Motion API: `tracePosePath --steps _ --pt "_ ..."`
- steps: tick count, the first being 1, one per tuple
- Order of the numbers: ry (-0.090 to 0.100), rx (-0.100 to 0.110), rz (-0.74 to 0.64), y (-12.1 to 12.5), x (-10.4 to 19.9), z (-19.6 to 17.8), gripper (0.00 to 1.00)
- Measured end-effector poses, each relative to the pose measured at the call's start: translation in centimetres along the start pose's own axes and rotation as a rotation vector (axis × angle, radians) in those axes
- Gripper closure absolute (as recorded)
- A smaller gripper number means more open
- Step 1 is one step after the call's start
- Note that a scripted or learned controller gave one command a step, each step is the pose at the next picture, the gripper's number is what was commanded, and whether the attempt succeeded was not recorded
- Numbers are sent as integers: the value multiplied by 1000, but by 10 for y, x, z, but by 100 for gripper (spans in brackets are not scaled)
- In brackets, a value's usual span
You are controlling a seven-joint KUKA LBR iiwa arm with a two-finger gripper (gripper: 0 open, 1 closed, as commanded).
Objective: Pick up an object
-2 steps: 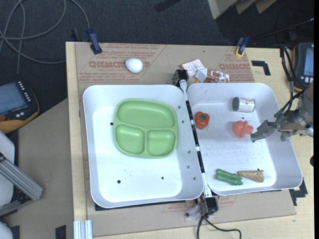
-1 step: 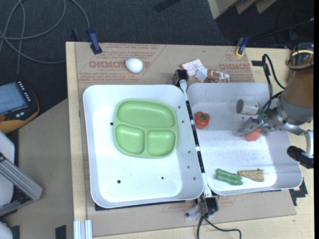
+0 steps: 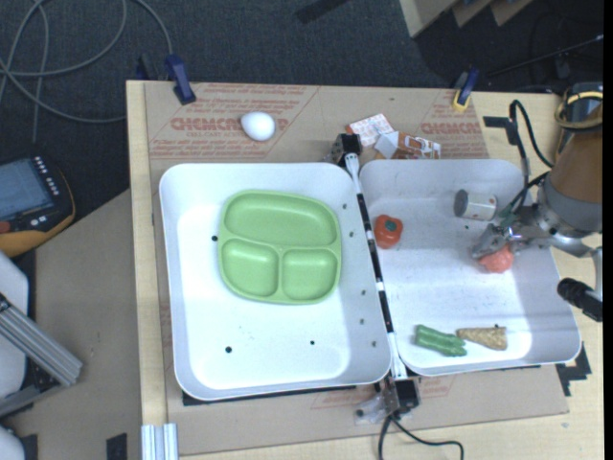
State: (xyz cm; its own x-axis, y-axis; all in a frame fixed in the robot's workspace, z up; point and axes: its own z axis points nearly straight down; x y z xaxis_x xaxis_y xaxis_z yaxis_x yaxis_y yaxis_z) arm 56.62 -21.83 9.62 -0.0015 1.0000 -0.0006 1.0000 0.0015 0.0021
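Cardboard-topped bench [image 3: 287, 113]: carries both bins; a white egg-shaped ball [image 3: 257, 125] and some crumpled wrappers [image 3: 388, 139] lie on it beyond the bins, out of play.
Left bin [image 3: 187, 286]: holds a green divided plate [image 3: 281, 245]; well apart from the pink object, so no part in this try.
Right bin [image 3: 421, 276]: the landmark for all that follows; every loose thing in it lies on a smooth white floor where a nudge sends it sliding.
Arm [image 3: 579, 175]: reaches over the right bin's right wall; its bulk hides part of the work.
Jaws [image 3: 498, 242]: low at the right bin's right side, touching or just above the pink object; whether they are open or closed I cannot tell, nor whether anything sits between them.
Pink object [image 3: 496, 261]: the likely target, near the bin's right wall, partly under the jaws. Risk: a pinch on its edge alone squirts it away, or the jaws close above it and lift nothing.
Grey cylinder [image 3: 474, 203]: just beside the jaws, towards the bin's far wall. Risk: a sideways move rolls it.
Orange-red toy [image 3: 387, 230]: by the bin's left wall, unthreatened.
Green pod [image 3: 440, 340] and tan wedge [image 3: 485, 335]: near the bin's front wall, unthreatened.
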Motion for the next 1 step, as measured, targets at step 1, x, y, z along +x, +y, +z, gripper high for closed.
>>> tracePosePath --steps 1 --pt "1 -1 0 66 75 11 100"
